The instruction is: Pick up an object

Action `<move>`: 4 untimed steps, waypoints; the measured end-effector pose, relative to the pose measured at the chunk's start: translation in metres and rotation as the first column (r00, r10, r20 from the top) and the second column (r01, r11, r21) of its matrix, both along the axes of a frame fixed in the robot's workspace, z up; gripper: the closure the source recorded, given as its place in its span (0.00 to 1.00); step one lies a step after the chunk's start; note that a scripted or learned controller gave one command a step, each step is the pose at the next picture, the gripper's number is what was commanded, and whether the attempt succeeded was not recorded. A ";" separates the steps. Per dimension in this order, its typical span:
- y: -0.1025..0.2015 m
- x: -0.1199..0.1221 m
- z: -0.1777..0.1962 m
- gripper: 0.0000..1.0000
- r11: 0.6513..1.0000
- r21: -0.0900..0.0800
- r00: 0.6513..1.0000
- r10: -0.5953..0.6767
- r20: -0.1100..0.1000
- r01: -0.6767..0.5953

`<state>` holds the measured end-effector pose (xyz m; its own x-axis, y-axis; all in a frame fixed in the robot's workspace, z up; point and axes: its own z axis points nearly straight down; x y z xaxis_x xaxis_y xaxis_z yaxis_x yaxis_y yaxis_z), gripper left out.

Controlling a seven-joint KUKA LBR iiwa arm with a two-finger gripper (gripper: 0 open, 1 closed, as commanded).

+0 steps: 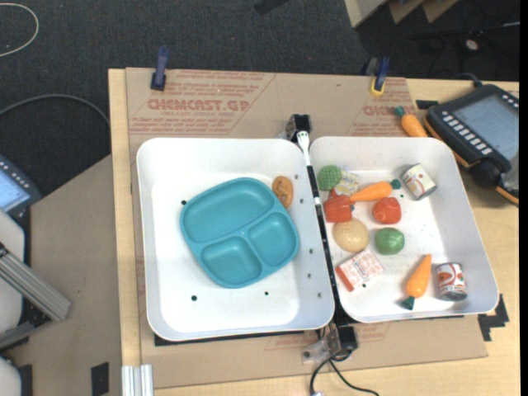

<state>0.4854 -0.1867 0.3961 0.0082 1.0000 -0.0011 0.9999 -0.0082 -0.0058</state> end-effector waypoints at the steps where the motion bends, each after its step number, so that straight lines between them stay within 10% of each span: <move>1: -0.036 -0.007 -0.050 1.00 1.000 0.002 1.000 0.004 0.000 -0.004; 2: -0.026 -0.005 0.096 1.00 1.000 -0.008 1.000 0.011 0.026 -0.011; 4: -0.036 0.072 -0.015 1.00 1.000 0.002 1.000 0.011 0.002 -0.011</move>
<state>0.5575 -0.2230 0.3807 -0.0025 1.0000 0.0012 1.0000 0.0025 -0.0036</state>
